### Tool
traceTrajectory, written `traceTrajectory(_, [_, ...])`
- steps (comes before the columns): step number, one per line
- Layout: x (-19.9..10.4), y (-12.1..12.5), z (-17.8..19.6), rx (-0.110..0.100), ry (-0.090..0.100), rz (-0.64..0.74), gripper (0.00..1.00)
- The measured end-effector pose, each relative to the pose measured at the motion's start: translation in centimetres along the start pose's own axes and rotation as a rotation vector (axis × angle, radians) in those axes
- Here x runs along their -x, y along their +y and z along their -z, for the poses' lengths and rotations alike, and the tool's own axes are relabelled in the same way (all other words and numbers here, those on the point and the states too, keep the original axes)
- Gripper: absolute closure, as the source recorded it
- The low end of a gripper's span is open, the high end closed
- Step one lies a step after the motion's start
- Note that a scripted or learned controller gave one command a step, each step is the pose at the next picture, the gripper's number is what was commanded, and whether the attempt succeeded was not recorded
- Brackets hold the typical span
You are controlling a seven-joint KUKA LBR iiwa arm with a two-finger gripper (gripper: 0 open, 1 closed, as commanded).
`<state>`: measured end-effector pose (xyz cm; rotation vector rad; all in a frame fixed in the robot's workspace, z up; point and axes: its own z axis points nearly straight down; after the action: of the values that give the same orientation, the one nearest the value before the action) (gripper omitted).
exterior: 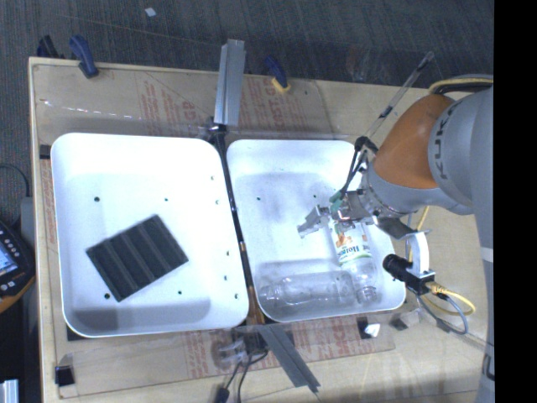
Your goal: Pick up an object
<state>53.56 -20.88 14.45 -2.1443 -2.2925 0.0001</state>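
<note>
My gripper (pixel 317 222) hangs over the middle of the right bin (pixel 277 151), with the arm reaching in from the right. A small clear bottle with an orange and white label (pixel 352 245) lies just right of and below the gripper, close against the wrist. I cannot tell whether it is held. A larger clear plastic bottle (pixel 315 290) lies on its side along the bin's near wall. A black ridged slab (pixel 137 256) lies flat and askew in the left bin (pixel 109 151).
A grey metal bar (pixel 228 82) stands at the back between the two bins. Blue clamps (pixel 82 55) grip the bench's far edge. A dark device (pixel 10 259) sits off the bench's left side.
</note>
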Motion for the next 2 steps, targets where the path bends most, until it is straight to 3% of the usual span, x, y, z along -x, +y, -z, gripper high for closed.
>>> traceTrajectory(2, [0.03,-0.01,0.01,0.0,0.0,-0.001,0.0])
